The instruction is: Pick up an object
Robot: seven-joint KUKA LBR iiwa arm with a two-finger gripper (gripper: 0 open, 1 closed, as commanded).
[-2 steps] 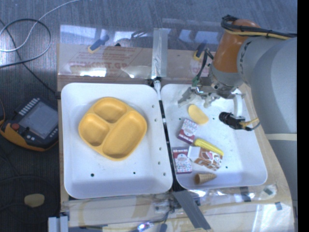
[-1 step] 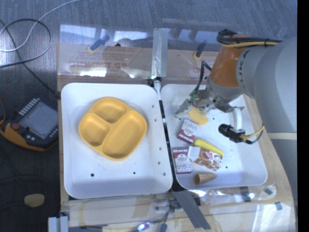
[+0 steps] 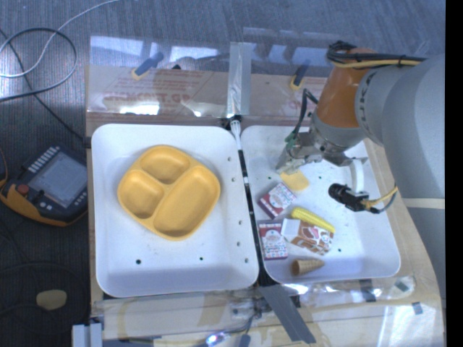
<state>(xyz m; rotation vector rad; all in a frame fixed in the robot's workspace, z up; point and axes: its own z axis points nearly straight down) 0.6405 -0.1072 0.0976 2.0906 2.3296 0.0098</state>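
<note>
At the near edge of the right bin (image 3: 387, 262) lies a small ice-cream cone (image 3: 307, 267), on its side and apart from everything else. Just beyond it sit three flat packets: a red-and-white carton (image 3: 272, 240) by the bin's inner wall, a brown-and-white packet (image 3: 309, 237) beside it, and a yellow bar (image 3: 312, 219) resting across that packet's far edge. A second red-and-white packet (image 3: 275, 200) lies a little farther back, and beyond it a pale yellow wedge (image 3: 294, 181) like a slice of cheese. In the left bin (image 3: 116, 266), a yellow divided plate (image 3: 168, 191) lies alone near the middle.

The gripper (image 3: 293, 159) hangs over the far part of the right bin, directly above the yellow wedge, with the arm's orange band (image 3: 340, 100) behind it. Whether the jaws are open or closed cannot be told, as the tips blur against the white floor and the wedge.

Nothing looks lifted: every object appears to rest on its bin floor. The pick seems at the approach stage, with the wedge the likeliest target, so the grasp and the lift are both left to do.
</note>
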